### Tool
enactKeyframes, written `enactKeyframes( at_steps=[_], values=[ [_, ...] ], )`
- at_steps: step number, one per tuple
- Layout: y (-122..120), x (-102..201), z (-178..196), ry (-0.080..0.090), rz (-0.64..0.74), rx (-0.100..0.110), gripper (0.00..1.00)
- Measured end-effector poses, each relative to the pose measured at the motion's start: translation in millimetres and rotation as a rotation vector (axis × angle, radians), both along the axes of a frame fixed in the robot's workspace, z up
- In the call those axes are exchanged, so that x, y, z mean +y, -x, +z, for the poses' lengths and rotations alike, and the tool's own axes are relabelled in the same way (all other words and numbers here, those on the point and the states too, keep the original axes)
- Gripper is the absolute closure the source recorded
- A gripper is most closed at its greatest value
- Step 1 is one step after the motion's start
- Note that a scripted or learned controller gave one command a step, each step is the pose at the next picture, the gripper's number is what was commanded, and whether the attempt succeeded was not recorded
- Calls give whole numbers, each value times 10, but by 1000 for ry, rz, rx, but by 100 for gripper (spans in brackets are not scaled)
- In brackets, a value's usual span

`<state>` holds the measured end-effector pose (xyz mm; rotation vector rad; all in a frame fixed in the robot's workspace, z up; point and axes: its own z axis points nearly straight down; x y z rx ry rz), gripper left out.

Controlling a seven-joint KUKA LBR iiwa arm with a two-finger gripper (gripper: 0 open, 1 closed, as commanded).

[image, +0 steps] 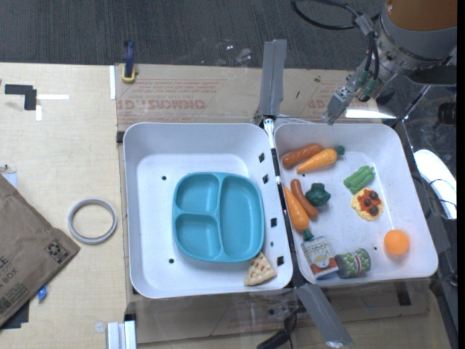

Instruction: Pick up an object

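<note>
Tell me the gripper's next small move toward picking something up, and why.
Probably lower the gripper forward and down toward the carrot. It hangs above the far rim of the right bin with nothing between its fingers, and the carrot lies among the nearest items, at the bin's far end.

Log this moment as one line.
claw: above right bin's far rim | holding: nothing seen | carrot: in bin, untouched | step: pick not started
</note>
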<state>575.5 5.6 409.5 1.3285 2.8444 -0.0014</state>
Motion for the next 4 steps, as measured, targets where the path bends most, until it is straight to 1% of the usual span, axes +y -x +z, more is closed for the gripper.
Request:
enactKeyframes(
  at_steps=[1,2,3,4],
  values=[
    [-461,340,1,0,-37,1,100],
    [-799,732,-1165,0,-219,3,100],
    [-840,139,-1532,-1,493,1,100],
    [-270,-664,-1476,0,32,2,100]
  ],
)
